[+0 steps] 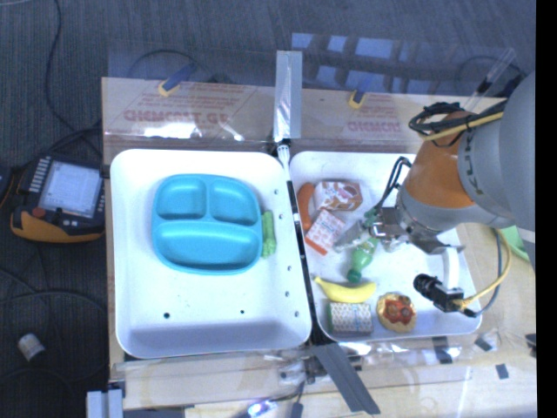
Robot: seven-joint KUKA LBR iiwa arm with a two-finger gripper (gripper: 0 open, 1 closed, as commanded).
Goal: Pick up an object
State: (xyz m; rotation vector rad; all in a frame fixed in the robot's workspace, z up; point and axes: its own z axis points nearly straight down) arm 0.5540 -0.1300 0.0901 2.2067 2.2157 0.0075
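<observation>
The right bin [452,165] holds several objects. A wrapped brown pastry [337,195] lies at the back, with a red and white packet [323,230] in front of it. A small green bottle [360,259] lies mid-bin above a yellow banana [345,290]. Near the front wall are a grey patterned cup [350,318] and a red fruit tart [396,311]. My gripper [376,227] is low in the bin, just above and right of the green bottle and next to the packet. Nothing shows as lifted.
The left bin [130,303] carries a blue divided plate [207,221] with a green item [268,233] at its right side. The grey arm with its orange band [439,181] covers the right bin's right half. Black cables [444,118] loop above the wrist.
</observation>
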